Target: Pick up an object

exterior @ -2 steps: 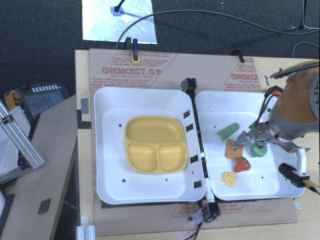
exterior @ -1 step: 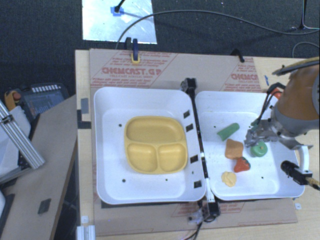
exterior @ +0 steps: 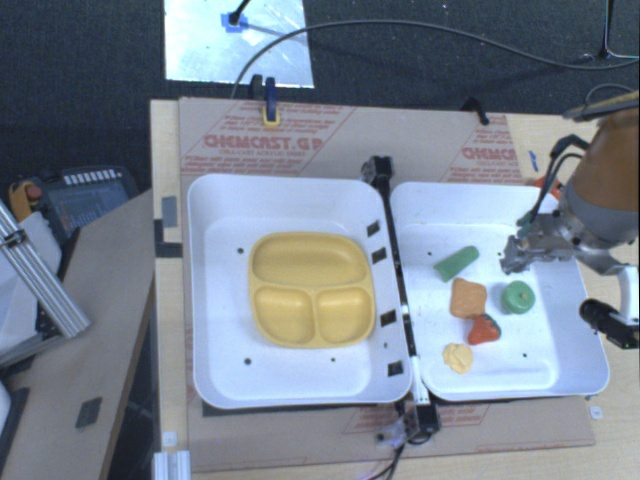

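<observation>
The bench point(exterior: 330, 133) carries two white bins side by side. The left bin point(exterior: 215, 298) holds a yellow tray point(exterior: 310, 288) with three compartments, one long on the far side and two smaller on the near side. The right bin point(exterior: 480, 208) holds five small things, all in its middle and near part. The arm point(exterior: 605, 183) comes in from the right over the right bin's far right corner, its orange band at the top. The gripper point(exterior: 515, 258) hangs low at the bin's right side; whether it is open or closed I cannot tell, and nothing shows in its grasp. A green block point(exterior: 456, 262) lies tilted left of the gripper, apart from it. An orange block point(exterior: 467, 298) lies just near of that. A green round piece point(exterior: 518, 297) sits just below the gripper, right of the orange block. A red piece point(exterior: 484, 331) touches the orange block's near right corner. A yellow piece point(exterior: 457, 357) lies nearest, just left of the red piece.
</observation>
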Controlling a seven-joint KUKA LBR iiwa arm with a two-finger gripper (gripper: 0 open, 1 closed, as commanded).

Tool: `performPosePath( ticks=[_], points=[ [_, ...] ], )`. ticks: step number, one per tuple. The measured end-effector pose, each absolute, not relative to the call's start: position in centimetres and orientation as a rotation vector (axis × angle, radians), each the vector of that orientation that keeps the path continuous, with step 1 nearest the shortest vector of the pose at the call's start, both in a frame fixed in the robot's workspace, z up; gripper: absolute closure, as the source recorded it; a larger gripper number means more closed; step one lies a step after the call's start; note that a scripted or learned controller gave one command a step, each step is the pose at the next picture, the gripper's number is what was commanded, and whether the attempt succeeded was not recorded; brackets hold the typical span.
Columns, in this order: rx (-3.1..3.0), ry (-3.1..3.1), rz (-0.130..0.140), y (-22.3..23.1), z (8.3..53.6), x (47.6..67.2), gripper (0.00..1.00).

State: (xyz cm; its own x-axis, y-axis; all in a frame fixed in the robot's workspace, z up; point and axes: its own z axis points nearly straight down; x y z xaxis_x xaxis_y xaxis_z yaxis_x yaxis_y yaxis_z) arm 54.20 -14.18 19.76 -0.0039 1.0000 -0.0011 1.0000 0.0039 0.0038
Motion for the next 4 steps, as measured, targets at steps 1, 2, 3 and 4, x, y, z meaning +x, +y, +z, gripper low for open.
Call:
performPosePath(
  ticks=[1,2,3,4],
  points=[
    [2.214,2.223,0.004,-14.5,25.9,54.0,1.0],
    [2.215,2.224,0.002,-14.6,26.6,54.1,1.0],
    [2.212,2.23,0.003,-9.1,26.6,54.3,1.0],
    [2.211,2.23,0.004,-3.9,26.9,55.5,1.0]
  ],
)
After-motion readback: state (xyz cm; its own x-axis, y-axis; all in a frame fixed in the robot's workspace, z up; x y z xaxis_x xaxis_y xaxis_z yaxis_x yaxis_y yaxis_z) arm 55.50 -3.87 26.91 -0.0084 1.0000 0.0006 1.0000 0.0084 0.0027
